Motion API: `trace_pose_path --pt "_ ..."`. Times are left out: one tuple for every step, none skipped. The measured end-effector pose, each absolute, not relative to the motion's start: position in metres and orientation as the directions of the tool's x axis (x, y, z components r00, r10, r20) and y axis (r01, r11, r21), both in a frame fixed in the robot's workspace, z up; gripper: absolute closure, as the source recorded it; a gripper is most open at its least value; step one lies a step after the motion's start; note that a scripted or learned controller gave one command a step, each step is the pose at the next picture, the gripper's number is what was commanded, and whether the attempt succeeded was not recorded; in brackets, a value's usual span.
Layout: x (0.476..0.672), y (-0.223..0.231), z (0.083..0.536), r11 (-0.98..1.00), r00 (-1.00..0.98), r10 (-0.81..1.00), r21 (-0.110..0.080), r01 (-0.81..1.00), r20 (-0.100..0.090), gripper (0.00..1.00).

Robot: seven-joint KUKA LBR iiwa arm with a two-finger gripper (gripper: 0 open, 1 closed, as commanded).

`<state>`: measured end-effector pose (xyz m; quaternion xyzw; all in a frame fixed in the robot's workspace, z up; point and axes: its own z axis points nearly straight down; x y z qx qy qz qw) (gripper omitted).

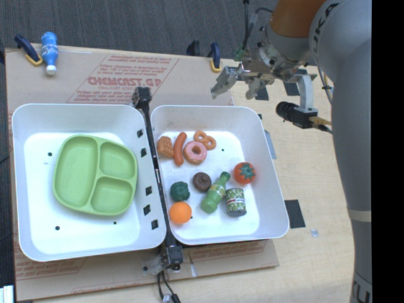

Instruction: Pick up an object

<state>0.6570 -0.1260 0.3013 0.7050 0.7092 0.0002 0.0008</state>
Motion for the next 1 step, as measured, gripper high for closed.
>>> trace_pose_path --pt "0.6565 -0.0949 0.4863 0.006 -0.006 1.000 0.005 1.000 -0.001 0.00"
